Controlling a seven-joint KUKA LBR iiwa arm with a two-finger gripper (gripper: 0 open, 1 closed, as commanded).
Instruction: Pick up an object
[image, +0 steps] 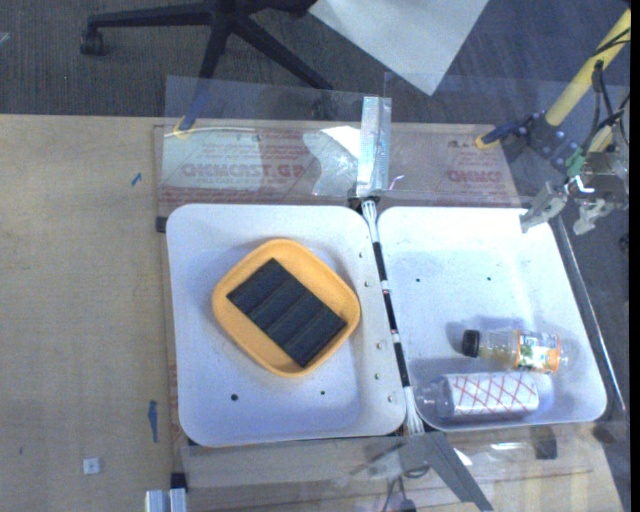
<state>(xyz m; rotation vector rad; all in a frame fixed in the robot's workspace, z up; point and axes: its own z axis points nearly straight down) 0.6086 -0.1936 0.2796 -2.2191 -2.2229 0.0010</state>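
Objects to pick lie in both bins. In the left bin (200, 400) a yellow dish (232, 318) with rounded corners sits a little above the middle, turned at a slant, and a black ridged block (286, 312) lies flat inside it. In the right bin (450, 260) two things lie on their sides close to the near edge. One is a small clear bottle (515, 349) with a black cap (469, 343) pointing left and an orange and green label. Just below it, near but not plainly touching, is a clear packet (487, 396) with a red crisscross pattern, lying roughly parallel to the bottle.

The gripper (562, 212) hangs at the far right corner of the right bin, over its rim, well apart from the bottle and the packet and farther still from the dish. Its two pale fingers (541, 207) point down and toward the left, and they stand apart from each other, with nothing between them. Above them the wrist is a cluster of small parts and cables. A yellow bar (585, 72) slants up and away to the right from it, out past the top edge of the view. Little more of the arm can be made out.
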